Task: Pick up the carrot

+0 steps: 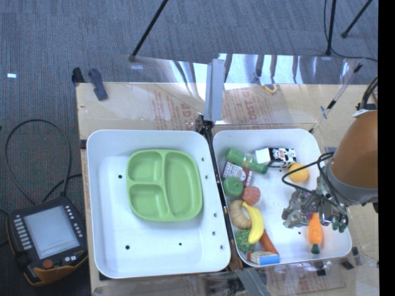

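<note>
The carrot [315,232] is orange with a green stem end. It lies in the right bin [308,137] near its front right corner, stem pointing toward the front wall. My gripper [315,214] hangs directly over the carrot's upper end, with the grey and orange arm coming in from the right. The top of the carrot is hidden under the gripper's metal parts, and I cannot tell whether it is touched or gripped.
The right bin also holds a banana [254,222], a yellow fruit [299,173], a green bottle [245,161], a red fruit [251,195], a small carton [282,155] and a blue box [264,258]. The left bin [105,227] holds a green divided plate [165,185].
</note>
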{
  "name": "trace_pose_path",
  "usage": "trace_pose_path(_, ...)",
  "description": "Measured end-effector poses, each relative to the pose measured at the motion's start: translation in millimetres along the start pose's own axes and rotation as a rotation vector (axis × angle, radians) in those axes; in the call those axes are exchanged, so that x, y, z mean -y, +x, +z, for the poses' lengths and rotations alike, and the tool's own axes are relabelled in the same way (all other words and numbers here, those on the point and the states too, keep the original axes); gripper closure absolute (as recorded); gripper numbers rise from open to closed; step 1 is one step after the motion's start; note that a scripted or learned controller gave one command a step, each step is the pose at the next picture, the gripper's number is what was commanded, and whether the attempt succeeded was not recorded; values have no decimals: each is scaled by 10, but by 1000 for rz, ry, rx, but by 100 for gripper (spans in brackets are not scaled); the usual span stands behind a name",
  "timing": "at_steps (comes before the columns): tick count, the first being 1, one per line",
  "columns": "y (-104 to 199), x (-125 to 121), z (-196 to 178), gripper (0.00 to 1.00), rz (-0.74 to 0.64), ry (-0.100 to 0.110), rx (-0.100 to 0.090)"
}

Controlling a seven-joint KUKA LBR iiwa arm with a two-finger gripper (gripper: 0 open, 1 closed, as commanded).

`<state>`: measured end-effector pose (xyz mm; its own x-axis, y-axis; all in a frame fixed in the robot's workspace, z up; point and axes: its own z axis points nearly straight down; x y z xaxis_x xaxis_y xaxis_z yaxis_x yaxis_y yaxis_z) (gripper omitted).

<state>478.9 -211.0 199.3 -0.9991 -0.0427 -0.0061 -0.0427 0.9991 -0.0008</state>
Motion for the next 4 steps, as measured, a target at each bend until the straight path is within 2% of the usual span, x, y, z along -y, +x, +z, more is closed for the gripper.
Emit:
trace_pose_path(1,-6,-707,281,100,316,-2,-9)
trace_pose_path(2,-37,43,-1132,100,-57,3,4)
trace_pose_path(3,-12,-712,-317,100,339,-1,-7)
trace_pose_path(4,-131,30,-1232,100,-499,-4,-3)
